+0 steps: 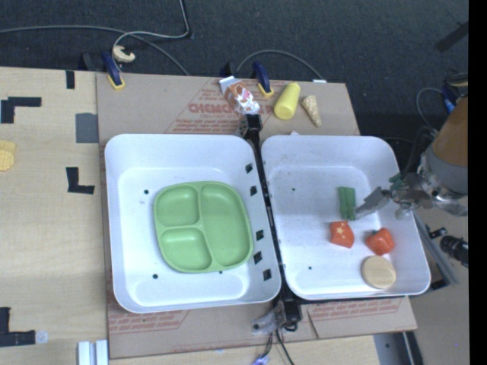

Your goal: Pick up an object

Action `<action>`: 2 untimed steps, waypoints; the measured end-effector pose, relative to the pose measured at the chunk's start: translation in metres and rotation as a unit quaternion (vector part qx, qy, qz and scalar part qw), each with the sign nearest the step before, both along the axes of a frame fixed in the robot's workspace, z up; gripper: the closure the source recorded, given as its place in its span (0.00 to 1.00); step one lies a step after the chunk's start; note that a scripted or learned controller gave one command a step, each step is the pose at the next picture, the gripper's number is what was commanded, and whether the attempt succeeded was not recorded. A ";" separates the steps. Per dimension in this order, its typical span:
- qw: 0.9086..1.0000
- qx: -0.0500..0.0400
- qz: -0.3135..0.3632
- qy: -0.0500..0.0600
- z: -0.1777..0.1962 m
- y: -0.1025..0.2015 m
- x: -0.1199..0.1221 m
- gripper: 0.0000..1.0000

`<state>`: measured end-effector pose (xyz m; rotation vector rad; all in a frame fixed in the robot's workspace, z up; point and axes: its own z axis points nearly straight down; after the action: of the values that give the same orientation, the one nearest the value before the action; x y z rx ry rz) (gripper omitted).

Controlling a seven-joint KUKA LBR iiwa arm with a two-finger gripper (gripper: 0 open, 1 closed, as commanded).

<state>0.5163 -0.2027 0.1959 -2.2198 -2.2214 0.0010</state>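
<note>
Toys (342, 234) lie in the right bin (319, 154); cardboard (190, 105) beneath.

A green block (346, 202), two red pieces (342, 235) (380, 241) and a tan round (378, 272) are seen lying in the right bin (304, 152).

Two bins sit side by side on the worktop (46, 226): the left bin (129, 166) holds a divided plate (202, 226) near its middle, and the right bin (304, 158) holds four small things in its right half. There a stick-shaped piece (346, 202) lies farthest back, with a small block (342, 234) just in front of it, a second block (380, 241) to that one's right, and a round disc (378, 272) nearest the front edge. Behind the bins, on the board (152, 105) under them, lie a packet (240, 97), a cylinder (287, 101) and a cone (312, 110), left to right.
</note>
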 end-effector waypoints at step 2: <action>1.000 -0.002 0.000 -0.004 -0.099 0.060 0.015 1.00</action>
<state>0.5309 -0.1423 0.0968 -2.2256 -2.2271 -0.0033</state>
